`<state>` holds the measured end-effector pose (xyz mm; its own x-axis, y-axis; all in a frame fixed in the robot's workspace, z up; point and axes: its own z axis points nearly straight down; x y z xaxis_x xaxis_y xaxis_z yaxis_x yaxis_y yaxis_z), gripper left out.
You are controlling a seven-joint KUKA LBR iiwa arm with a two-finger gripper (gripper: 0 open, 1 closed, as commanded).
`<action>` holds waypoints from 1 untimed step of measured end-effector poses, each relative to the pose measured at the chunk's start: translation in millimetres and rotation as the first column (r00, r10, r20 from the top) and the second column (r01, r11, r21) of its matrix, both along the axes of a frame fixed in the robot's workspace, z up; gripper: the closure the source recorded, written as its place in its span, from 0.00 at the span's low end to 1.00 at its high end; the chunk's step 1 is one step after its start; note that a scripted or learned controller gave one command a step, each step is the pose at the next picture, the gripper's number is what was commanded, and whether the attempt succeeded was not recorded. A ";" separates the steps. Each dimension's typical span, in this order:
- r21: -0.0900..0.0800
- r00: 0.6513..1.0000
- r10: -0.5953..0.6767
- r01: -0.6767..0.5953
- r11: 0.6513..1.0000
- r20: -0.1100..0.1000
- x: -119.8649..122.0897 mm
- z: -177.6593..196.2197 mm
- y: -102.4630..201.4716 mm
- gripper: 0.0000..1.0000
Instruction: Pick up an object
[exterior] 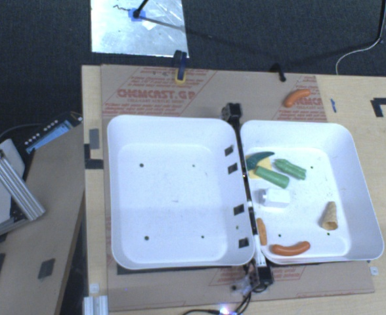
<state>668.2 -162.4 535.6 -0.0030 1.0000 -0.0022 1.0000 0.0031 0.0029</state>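
Left bin (173, 195) sitting bare-floored beside its twin, a dark hinge strip (245, 189) running between them. Right bin (350, 176) holding the lot: a dark green piece (259, 157) lying against a yellow piece (265, 174), two green pickle-like pieces (289, 168) angling just beside them, a white block (275, 197) below. Small orange sausage (262, 230) resting along the inner wall, a longer one (290, 248) lying near the front rim, a tan cone (329, 215) further right. One more sausage (297, 97) lying on the board behind the bins. Gripper state: cannot tell.

camera: fixed overhead | slanted down | covers both bins (173, 126) and bench (199, 87)
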 end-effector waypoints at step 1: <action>0.000 1.000 0.000 0.000 1.000 0.000 0.0 -0.1 1.8 1.00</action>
